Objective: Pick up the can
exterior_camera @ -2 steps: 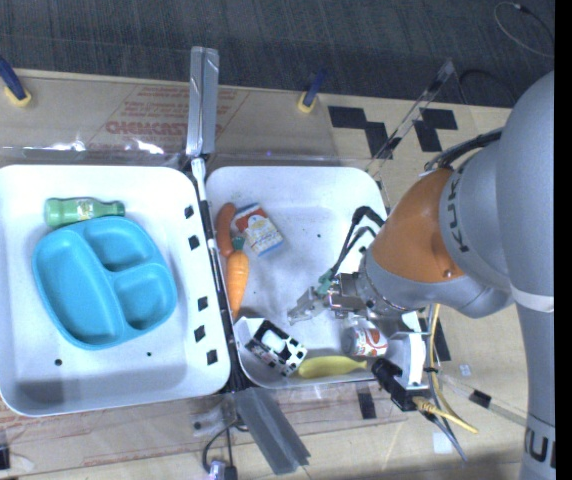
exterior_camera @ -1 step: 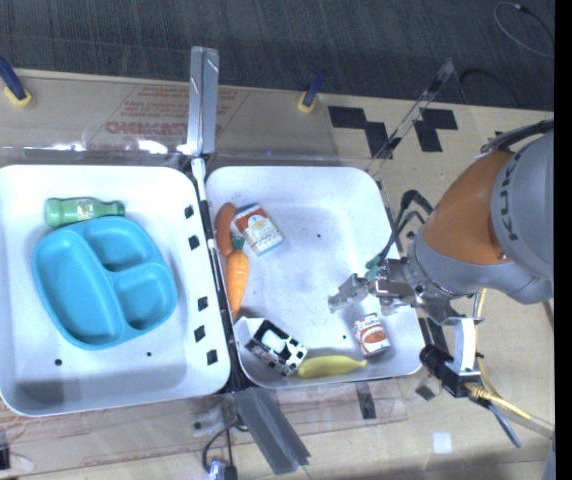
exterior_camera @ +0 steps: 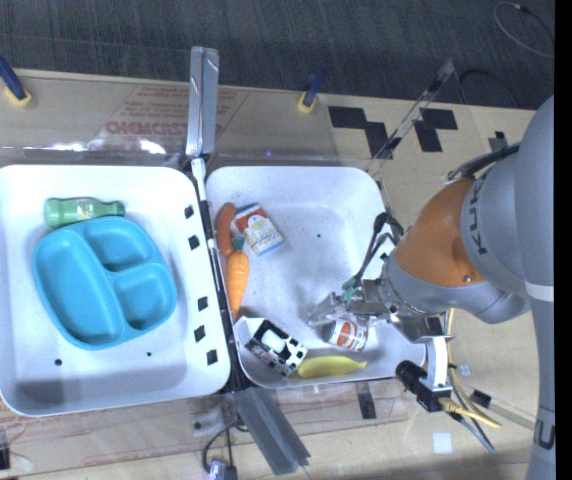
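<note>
Left bin [exterior_camera: 6, 268]: a blue divided plate [exterior_camera: 101, 280] fills most of its floor, tilted toward the near-left corner. A green bottle [exterior_camera: 83, 209] lies on its side just beyond the plate's far edge, touching or nearly so. Bare white floor along the near wall.

Right bin [exterior_camera: 296, 183]: an orange carrot [exterior_camera: 236, 280] lies lengthwise against the left wall, a second orange piece [exterior_camera: 225, 226] just beyond it. A small red-and-white carton [exterior_camera: 259, 230] sits beside them, toward the far-left corner. Near wall: a black-and-white patterned object [exterior_camera: 277, 349] in the near-left corner, a yellow banana [exterior_camera: 330, 366] lying along the wall to its right.

The can [exterior_camera: 348, 334], on its side, red and white, rests just above the banana's right end, close to the near wall. My pincer [exterior_camera: 351, 303] is down right over it, at the can's far edge, seemingly touching. Whether my fingers are spread or clenched I cannot tell; the wrist hides them, and I see no can between them.

Room: the middle and far-right floor of the right bin is open. The near side is tight, with banana and wall hemming the can. My arm [exterior_camera: 466, 248] crosses the right wall.
</note>
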Available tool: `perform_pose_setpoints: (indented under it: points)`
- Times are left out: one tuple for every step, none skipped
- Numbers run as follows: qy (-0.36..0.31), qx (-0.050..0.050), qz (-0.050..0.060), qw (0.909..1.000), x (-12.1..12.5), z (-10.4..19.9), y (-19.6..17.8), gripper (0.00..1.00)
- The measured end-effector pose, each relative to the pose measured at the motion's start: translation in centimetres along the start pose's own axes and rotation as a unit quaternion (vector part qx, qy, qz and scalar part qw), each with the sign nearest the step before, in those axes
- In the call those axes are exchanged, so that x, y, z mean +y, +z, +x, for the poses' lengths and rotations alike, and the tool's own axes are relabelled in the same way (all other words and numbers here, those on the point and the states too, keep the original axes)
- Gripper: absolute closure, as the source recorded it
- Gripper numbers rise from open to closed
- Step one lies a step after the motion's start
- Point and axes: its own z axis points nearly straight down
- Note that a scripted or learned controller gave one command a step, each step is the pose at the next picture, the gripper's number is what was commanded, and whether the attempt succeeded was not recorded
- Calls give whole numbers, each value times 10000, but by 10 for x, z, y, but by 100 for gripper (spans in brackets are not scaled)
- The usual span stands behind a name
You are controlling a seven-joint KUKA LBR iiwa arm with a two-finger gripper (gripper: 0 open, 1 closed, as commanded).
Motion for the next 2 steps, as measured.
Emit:
perform_pose_setpoints:
  points:
    - [1653,4,9,9862,40,9,-39,0]
    - [2532,7,6,9674,-1,6,0,0]
